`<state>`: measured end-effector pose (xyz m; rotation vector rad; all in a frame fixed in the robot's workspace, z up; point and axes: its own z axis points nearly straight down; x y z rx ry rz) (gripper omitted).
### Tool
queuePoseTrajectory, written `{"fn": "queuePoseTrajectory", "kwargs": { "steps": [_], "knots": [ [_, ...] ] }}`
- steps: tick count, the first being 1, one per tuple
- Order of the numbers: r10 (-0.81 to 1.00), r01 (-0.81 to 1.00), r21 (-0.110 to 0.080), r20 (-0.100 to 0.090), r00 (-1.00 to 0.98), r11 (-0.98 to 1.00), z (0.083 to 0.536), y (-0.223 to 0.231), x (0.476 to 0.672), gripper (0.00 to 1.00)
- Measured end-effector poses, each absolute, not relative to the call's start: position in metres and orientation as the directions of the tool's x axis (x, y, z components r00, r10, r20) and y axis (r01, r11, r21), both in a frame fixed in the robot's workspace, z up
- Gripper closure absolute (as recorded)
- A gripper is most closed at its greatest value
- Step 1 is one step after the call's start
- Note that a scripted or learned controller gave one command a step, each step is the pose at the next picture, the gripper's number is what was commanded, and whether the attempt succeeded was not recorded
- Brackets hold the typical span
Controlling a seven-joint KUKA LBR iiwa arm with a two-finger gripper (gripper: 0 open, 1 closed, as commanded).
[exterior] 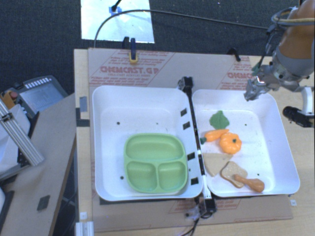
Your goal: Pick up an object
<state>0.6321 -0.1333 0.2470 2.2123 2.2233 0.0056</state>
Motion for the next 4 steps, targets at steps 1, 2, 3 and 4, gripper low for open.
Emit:
{"fn": "queuePoseTrajectory", "kwargs": {
  "steps": [1,2,3,4],
  "knots": [
    [1.000,1.000,0.002,0.002,-0.009,0.009,0.255,-0.083,0.616,1.00],
    [1.000,1.000,0.000,0.002,-0.010,0.010,0.243,-0.024,0.595,1.00],
    [1.000,1.000,-0.002,0.001,-0.009,0.009,0.234,0.018,0.573,1.00],
    [1.000,1.000,0.000,0.003,-0.011,0.010,0.241,0.074,0.561,1.00]
  ]
}}
